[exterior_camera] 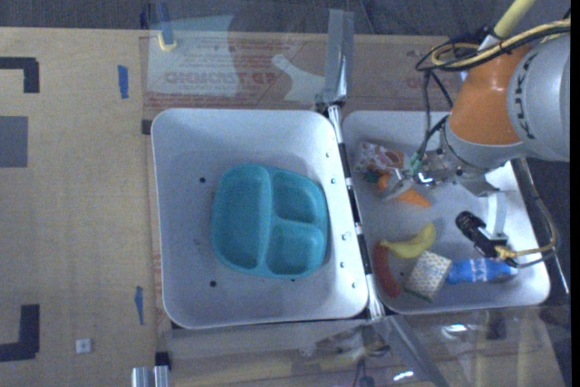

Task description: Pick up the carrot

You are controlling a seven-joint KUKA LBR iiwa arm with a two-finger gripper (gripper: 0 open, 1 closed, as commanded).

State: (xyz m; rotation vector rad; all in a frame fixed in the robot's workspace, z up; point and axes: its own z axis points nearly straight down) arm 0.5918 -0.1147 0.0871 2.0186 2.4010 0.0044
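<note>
The carrot [416, 198] is small, orange and tapered, lying flat on the floor of the right bin [535, 285], near its middle, point toward the right.

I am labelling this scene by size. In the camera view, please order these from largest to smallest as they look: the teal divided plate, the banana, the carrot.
1. teal divided plate, by far the largest
2. banana
3. carrot, smallest, though the arm hides part of it
</note>
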